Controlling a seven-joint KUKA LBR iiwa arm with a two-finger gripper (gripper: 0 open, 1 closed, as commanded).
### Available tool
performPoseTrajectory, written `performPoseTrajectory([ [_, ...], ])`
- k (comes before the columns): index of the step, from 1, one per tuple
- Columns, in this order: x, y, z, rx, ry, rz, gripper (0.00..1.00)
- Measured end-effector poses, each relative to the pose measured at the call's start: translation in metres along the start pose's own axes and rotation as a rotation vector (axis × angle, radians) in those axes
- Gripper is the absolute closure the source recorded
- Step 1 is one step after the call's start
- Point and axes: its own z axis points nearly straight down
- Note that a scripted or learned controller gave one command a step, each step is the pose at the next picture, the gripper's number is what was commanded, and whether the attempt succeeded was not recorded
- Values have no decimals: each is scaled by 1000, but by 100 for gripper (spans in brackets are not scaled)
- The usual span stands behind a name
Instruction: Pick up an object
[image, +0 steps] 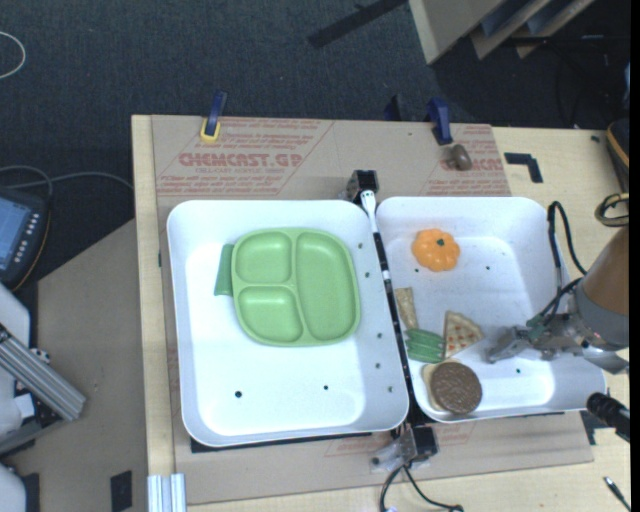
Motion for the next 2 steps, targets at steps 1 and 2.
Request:
performPoseTrajectory([
  [1,-1,0,-12,-4,-2,1,100],
  [2,-6,10,-62,-7,-5,-1,100],
])
